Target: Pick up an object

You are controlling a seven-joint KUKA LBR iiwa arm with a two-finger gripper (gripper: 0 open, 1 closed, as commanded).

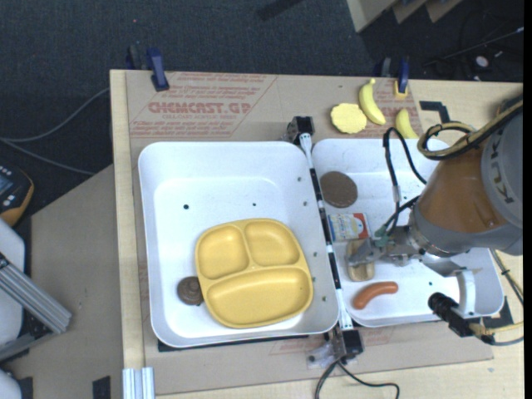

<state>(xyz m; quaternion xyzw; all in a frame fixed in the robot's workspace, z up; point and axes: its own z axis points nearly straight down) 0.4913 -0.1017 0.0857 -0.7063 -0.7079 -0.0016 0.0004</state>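
The grey, orange-banded arm (465,198) reaches left, its end effector (366,260) low over the right shallow white bin (416,310); its opening cannot be told.

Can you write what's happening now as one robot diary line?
gripper: low in right bin | over tan block | grasp unclear | sausage beside

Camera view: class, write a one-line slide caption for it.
Arm's gripper hovers by a hot dog in the right bin; yellow tray fills the left bin.

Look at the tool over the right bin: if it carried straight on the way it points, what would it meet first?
Probably the small tan block right at the tool's tip, though depth is hard to judge from above.
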